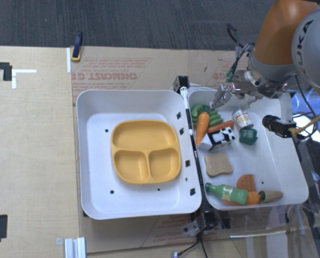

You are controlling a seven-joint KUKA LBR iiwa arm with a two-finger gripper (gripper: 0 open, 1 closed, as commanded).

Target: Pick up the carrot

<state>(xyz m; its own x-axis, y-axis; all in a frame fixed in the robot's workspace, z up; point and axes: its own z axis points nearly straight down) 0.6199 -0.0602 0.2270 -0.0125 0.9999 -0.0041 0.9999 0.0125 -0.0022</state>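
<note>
The carrot (202,124) lies in the right bin (289,160), close against its left wall, with its leafy green top (198,112) pointing toward the far side and its orange tip toward the near side. The gripper (223,95) hangs over the far left part of that bin, just to the right of and beyond the carrot's greens; whether the claw is released or clenched I cannot tell (the metal parts blur together there), and nothing can be seen held in it. Just right of the carrot sit a black-and-white toy (222,137) and a small jar (242,119), with a dark green piece (249,136) beside them. Nearer lie a slice of bread (219,165), a green bottle (227,193) and a round waffle-like biscuit (246,183). The left bin (90,160) holds a yellow divided plate (146,150).
</note>
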